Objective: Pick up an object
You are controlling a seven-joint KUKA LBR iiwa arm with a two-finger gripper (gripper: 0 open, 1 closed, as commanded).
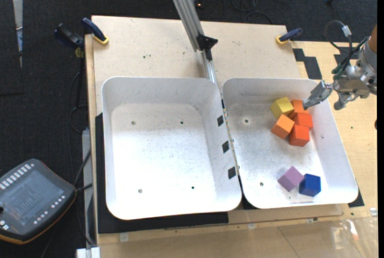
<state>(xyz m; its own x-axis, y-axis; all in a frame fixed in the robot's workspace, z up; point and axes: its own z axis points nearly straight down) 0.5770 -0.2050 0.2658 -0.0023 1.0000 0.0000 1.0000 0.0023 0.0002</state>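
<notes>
The right bin (pixel 252 191) holds several blocks. A yellow cube (pixel 281 107) sits beside an orange cube (pixel 283 126) and red-orange blocks (pixel 301 126) in a tight cluster. Nearer the front lie a purple cube (pixel 291 178) and a blue cube (pixel 310 184), touching each other. My gripper (pixel 327 96) hangs over the right bin's far right rim, just right of the orange cluster. Its fingers (pixel 316 95) are spread, with nothing between them.
The left bin (pixel 120 131) sits beside the right one, sharing a middle wall. A metal pole (pixel 183 2) slants across the back of the bench. Blue-yellow clamps (pixel 95 30) grip the board's far corners. A pendant (pixel 30 200) lies at front left.
</notes>
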